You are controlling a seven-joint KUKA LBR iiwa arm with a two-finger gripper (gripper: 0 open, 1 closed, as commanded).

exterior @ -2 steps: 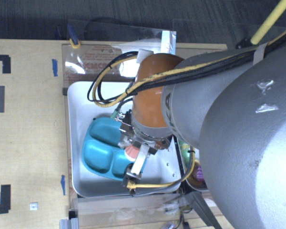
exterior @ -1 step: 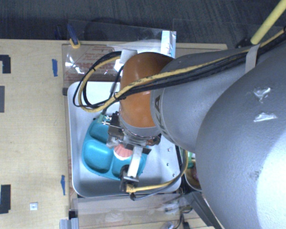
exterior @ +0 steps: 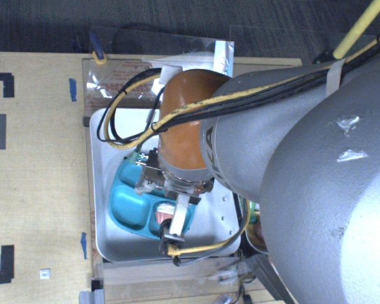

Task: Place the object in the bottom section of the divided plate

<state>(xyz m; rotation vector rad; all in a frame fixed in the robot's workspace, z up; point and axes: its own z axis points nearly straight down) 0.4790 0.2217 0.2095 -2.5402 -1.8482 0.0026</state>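
Note:
A turquoise divided plate (exterior: 130,202) lies in the left part of a shallow white bin (exterior: 104,242). My gripper (exterior: 170,194) hangs straight down over the plate's right side, and the wrist with its orange band hides most of that side. A small pinkish-red object (exterior: 160,215) shows in the plate's lower right section, just beside the gripper. Whether the object is held or lies loose in the plate cannot be made out.
The grey arm (exterior: 304,170) covers the bin's right half and the neighbouring bin. A few coloured things (exterior: 254,228) peek out under the arm at the right. The wooden bench (exterior: 38,170) extends to the left of the bin.

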